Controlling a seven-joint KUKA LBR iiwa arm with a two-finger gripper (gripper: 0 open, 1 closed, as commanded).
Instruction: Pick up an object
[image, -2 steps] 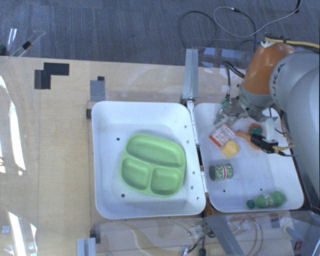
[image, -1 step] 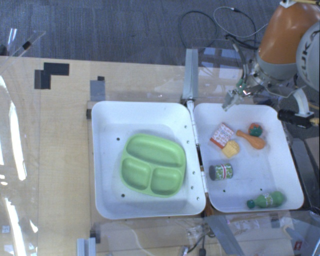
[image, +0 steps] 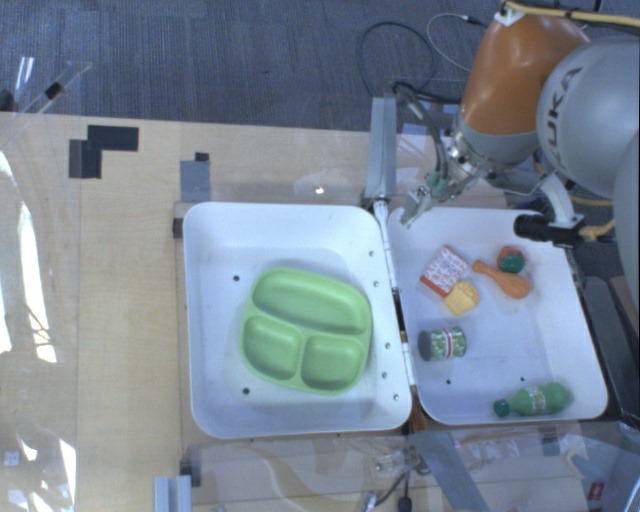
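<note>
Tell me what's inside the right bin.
The right bin holds a snack packet, yellow piece, carrot, can and green bottle. Its top edge is hidden under the arm.

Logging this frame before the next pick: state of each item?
Green tray: upright in left bin, nothing in it
Can: on its side
Green bottle: lying flat
Carrot: lying flat
Snack box: flat
Gripper: above right bin's far edge
</note>
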